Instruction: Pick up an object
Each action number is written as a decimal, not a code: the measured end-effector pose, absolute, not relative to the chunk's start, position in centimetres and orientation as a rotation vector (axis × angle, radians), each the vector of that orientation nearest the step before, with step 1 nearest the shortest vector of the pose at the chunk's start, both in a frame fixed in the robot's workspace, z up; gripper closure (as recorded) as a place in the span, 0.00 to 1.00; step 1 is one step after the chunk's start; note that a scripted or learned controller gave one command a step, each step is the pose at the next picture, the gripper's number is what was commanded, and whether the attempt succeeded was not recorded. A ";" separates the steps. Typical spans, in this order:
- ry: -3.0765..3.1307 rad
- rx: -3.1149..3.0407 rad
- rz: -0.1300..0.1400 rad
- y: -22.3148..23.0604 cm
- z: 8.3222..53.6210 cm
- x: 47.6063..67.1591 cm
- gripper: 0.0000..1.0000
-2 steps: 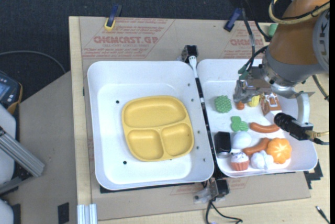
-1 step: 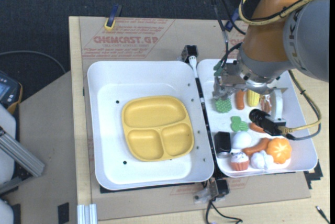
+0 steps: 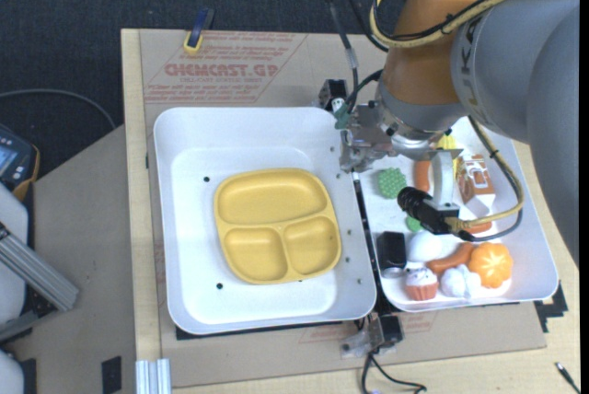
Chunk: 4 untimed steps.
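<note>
Arm [image 3: 479, 42] reaches in from the right, and its orange band sits over the back of the right bin [image 3: 543, 277]. Gripper [image 3: 361, 151] is at that bin's back left corner, close to the wall shared with the left bin [image 3: 170, 199]. The wrist hides it from above, so whether it is open or closed cannot be told. Nothing can be seen held in it.

Right bin contents, all small items, crowded:
- green studded piece [image 3: 390, 180], just beside the gripper, toward the front
- orange-and-white carton [image 3: 475, 180], at the right side
- black block [image 3: 392, 249], against the left wall
- white rounded piece [image 3: 425, 247], just beside the black block
- cupcake [image 3: 421, 282], at the front rim
- orange fruit [image 3: 490, 263], front right, touching a carrot-coloured piece [image 3: 451, 259]

Left bin holds one yellow divided plate [image 3: 276, 225], lying flat with its three compartments up, near the middle. Plate is well apart from the gripper.

Both bins rest on a tan board [image 3: 230, 61] with red lettering. A yellow clamp [image 3: 195, 33] sits on the board's back edge.
</note>
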<state>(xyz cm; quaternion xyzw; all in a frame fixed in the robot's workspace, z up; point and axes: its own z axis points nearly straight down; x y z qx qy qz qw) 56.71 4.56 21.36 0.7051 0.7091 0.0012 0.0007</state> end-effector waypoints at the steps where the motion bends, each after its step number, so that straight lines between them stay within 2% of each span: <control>1: 2.221 2.219 0.003 4.4 21.6 56.8 1.00; 2: 2.222 2.218 0.005 4.9 23.5 56.3 1.00; 3: 2.224 2.223 -0.005 5.4 22.0 55.9 1.00; 4: 2.221 2.219 0.003 5.6 23.1 56.7 1.00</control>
